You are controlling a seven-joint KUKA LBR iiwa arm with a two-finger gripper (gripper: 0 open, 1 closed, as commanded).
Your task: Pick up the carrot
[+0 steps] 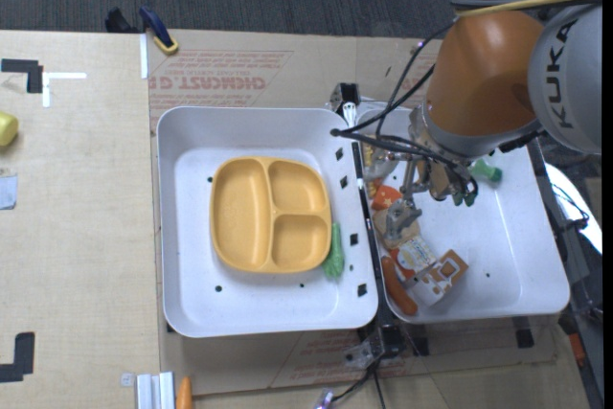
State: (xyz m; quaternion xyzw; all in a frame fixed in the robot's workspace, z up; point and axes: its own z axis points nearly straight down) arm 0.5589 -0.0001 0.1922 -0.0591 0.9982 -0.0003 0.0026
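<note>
An orange piece [386, 197] that looks like the carrot lies in the right bin [517, 273], close to its left wall and partly hidden by cables. My gripper [409, 214] hangs low over the bin just right of and below that orange piece, under the arm's large orange band [484, 77]. Cables and the wrist cover much of the gripper, and I cannot make out anything held in it.
An elongated orange-red item [397, 290] and a brown-and-white packet [433, 269] lie at the right bin's front left. A small green item [488, 172] sits behind the gripper. The left bin [182, 235] holds a yellow divided plate [270, 214] with a green vegetable [334, 252] beside it.
</note>
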